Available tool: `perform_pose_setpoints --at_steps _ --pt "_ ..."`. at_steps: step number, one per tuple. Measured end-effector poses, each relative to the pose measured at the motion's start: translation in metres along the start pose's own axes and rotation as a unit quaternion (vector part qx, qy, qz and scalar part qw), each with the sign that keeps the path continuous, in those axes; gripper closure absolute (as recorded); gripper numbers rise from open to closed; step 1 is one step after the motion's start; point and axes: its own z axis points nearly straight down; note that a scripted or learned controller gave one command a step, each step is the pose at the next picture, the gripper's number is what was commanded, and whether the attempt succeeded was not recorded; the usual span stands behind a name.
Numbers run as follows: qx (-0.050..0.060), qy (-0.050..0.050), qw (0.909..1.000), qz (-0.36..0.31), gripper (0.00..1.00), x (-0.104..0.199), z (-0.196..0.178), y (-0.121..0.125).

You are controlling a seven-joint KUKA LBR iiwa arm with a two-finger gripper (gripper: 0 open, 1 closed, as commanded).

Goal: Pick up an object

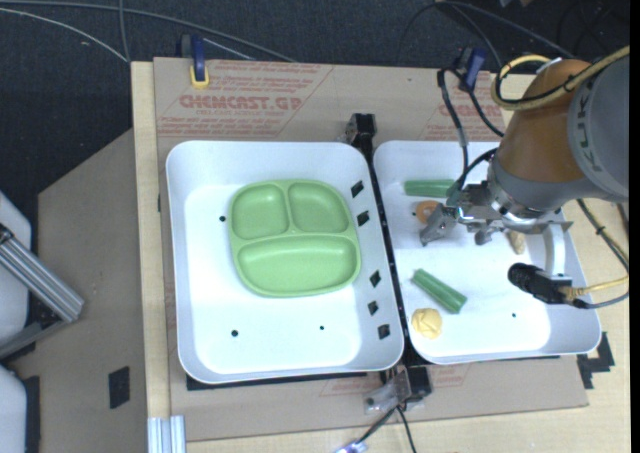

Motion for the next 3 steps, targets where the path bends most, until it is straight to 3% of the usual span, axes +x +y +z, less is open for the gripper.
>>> perform_pose_setpoints --at_steps 1,2,3 --pt "-0.001 0.000 1.0000 0.000 0.00 0.001 0.044 -0.001" --pt "-0.003 0.000 1.0000 0.000 1.00 0.001 0.030 0.001" --pt "-0.006 -0.001 1.0000 0.000 1.00 0.004 -0.015 -0.003"
